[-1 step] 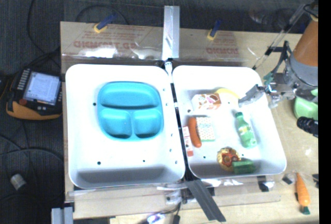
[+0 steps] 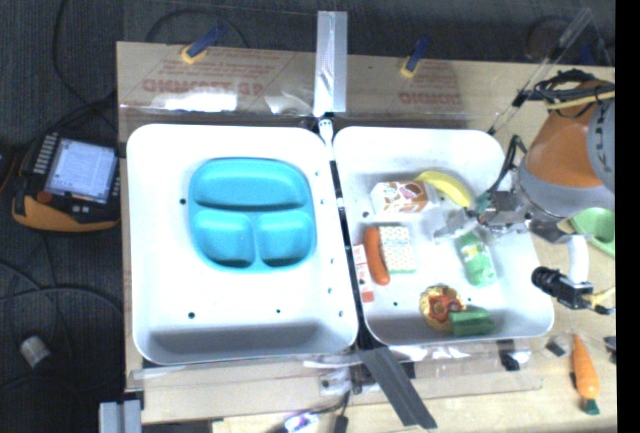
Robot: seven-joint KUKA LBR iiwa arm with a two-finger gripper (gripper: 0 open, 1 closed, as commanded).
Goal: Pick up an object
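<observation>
You are looking at the arm (image 2: 565, 161) reaching in from the right over the right bin (image 2: 350, 221), its gripper (image 2: 478, 214) hovering just above the green bottle (image 2: 477, 259); its spread is impossible to tell. Next comes lowering and closing.

Mirrored red lettering on the brown cardboard sheet (image 2: 240, 81) behind my two bins, too faint for me to read, printed small packet (image 2: 398, 248) and handheld screen (image 2: 80, 171) equally illegible
</observation>
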